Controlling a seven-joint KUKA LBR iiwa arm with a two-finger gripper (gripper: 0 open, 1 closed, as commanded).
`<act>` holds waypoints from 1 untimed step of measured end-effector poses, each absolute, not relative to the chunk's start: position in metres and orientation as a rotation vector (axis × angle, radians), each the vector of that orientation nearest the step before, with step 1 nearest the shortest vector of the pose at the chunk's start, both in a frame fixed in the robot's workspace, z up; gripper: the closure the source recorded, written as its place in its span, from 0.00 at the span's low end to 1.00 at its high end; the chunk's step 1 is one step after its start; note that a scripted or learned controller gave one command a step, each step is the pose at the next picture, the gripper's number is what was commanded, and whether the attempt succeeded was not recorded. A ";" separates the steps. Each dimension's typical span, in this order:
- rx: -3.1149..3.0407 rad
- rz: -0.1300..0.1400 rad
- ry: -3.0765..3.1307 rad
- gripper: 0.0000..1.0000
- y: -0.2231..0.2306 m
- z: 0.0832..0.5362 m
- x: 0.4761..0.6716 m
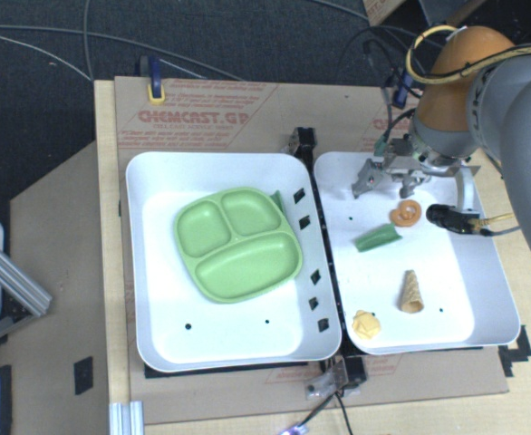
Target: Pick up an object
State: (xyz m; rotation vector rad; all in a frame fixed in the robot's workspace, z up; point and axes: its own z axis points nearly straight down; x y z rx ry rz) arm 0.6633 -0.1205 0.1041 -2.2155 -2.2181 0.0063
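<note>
The gripper (386,185) is seen over the far part of the right bin (469,284), hung from the grey arm that reaches in from the right. Its two fingers (365,181) are spread wide apart, and nothing is held between them. An orange ring (408,213) is found just near and to the right of the gripper, apart from its fingers. A green block (376,237) is laid near the ring, towards the bin's left wall. A tan cone (411,292) is placed nearer still, with its narrow end pointing to the far side. A small yellow piece (366,324) is set in the near left corner of that bin. A green divided plate (238,243) is held in the middle of the left bin (157,243).
</note>
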 end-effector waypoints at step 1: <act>-2.220 -0.003 -2.223 1.00 -0.120 0.121 0.666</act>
